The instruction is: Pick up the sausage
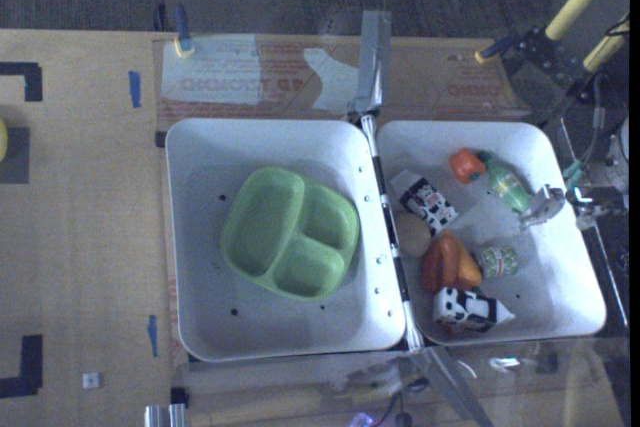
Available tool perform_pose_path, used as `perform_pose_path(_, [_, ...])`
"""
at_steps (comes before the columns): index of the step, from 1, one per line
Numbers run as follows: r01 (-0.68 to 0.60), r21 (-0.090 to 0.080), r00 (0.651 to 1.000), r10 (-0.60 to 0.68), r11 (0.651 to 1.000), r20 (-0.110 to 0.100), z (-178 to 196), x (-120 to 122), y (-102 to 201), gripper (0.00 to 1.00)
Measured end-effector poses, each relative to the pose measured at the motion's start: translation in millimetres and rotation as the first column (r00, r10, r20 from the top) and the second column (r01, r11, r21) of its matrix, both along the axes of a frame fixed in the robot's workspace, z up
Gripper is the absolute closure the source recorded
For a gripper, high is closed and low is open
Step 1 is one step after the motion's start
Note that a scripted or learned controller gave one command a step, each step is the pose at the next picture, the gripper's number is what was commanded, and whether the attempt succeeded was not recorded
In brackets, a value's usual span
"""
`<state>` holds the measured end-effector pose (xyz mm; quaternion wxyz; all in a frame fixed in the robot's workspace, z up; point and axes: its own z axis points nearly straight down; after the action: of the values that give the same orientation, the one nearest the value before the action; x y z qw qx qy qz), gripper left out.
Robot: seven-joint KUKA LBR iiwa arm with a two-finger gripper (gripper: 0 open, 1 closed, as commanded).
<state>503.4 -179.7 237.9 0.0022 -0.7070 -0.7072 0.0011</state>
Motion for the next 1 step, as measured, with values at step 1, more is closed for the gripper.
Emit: perform_pose_path(1, [-0.082,0.000,0.997,0.082,0.997,0.004,-130.6,-3.9,37.8,0.00])
